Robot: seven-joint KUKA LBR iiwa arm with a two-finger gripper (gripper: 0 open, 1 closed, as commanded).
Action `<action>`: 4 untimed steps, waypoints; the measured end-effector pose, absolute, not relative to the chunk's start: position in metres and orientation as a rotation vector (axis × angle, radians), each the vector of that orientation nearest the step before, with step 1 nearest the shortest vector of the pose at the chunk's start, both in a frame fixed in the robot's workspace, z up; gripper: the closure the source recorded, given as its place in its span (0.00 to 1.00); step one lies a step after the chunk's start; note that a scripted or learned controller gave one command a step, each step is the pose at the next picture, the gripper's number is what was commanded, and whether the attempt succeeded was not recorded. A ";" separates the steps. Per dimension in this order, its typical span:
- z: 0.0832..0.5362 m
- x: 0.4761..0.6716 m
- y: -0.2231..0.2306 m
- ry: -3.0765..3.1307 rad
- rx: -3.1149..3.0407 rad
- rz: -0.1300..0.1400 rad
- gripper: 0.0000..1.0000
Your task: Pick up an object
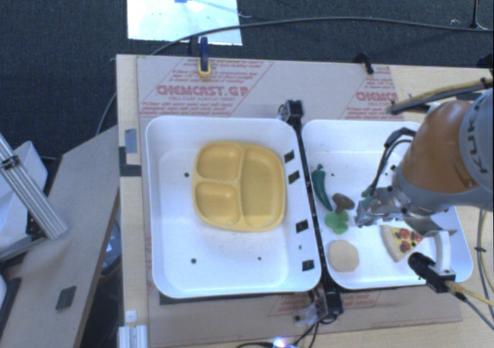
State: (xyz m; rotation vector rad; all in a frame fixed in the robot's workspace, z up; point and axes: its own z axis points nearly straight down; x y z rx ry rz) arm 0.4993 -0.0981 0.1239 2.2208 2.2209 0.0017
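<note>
I see my claw (369, 212) low in the right bin (363, 134) on the worktop (324, 84). I cannot tell how the claw is set. Just left of it lie a brown piece (343, 202), a green leafy toy (336, 222) and a green pepper (319, 184). A tan round cookie (343, 255) lies below them. A pizza slice (402, 240) lies under the arm. The left bin (174, 207) holds a yellow tray (238, 185).

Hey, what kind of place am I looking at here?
Probably a robotics lab test bench, not a kitchen. Two white bins sit clamped side by side on a board, a grey and orange robot arm reaches over the right one, and the food there, like the pizza slice, looks like toys.
</note>
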 end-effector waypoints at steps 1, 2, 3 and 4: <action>0.187 0.501 -0.097 2.222 2.213 0.006 1.00; 0.245 0.497 -0.090 2.223 2.212 0.007 1.00; 0.262 0.498 -0.090 2.224 2.214 0.004 1.00; 0.254 0.527 -0.034 2.232 2.209 0.004 1.00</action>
